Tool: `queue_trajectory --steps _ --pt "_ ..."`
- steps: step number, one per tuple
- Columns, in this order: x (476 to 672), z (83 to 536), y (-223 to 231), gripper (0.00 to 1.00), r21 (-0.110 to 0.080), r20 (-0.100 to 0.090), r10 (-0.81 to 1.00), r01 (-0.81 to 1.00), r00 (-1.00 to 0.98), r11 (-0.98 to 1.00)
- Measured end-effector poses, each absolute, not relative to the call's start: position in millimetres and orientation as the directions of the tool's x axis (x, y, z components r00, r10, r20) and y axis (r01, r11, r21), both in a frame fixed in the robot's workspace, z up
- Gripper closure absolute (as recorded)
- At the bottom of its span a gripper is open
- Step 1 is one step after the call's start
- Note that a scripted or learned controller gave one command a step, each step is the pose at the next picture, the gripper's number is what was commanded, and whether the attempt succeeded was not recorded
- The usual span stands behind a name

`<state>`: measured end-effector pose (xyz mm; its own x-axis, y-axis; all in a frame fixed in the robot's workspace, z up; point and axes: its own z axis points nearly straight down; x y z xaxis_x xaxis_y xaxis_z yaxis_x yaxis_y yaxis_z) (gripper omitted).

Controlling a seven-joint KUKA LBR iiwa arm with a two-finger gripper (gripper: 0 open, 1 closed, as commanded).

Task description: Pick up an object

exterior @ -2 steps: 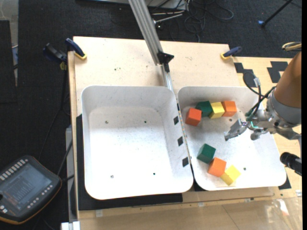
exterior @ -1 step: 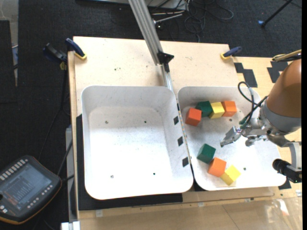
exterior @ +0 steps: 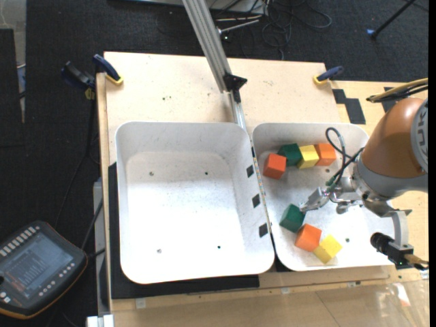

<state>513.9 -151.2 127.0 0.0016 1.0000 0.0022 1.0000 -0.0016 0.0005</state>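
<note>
Camera view looks down on the worktop [exterior: 177,87] with two white bins side by side. All the blocks lie in the right bin [exterior: 354,254]. The claw [exterior: 310,205] points toward 9 o'clock and hangs just above a green block [exterior: 292,218], at about 1 o'clock from it. Whether the claw is released or clenched I cannot tell, because its tip is small and dark against the bin; nothing is seen held in it.

Just beside the green block, at 4 o'clock, lies an orange block [exterior: 308,237], and a yellow block [exterior: 328,248] touches that one at its 4 o'clock. At the far side of the bin there is a row: an orange block [exterior: 275,165], a second green block [exterior: 291,154], a yellow one [exterior: 308,156] and another orange one [exterior: 325,153], close together.

I judge these blocks to be light, stiff and not fragile, probably wood or plastic with smooth painted faces, so they may slip a little. The best hold is on two opposite flat faces, not on corners. The near green block has free sides at 9 and 12 o'clock, but the orange neighbour crowds one side.

No brand, label or readable writing is seen on the blocks or bins.
</note>
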Motion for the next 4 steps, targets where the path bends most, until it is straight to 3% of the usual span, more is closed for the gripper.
queue_trajectory --steps 1,2,3,4 --pt "517.3 97 -152 0.00 0.009 -0.003 1.000 1.000 0.001 -0.001" --pt "515.1 106 -151 1.00 0.003 -0.001 1.000 1.000 0.000 0.000" --pt "519.7 166 -144 1.00 0.007 -0.002 1.000 1.000 -0.004 0.004" --pt "511.6 220 -142 1.00 0.007 -0.002 1.000 1.000 -0.003 0.003"
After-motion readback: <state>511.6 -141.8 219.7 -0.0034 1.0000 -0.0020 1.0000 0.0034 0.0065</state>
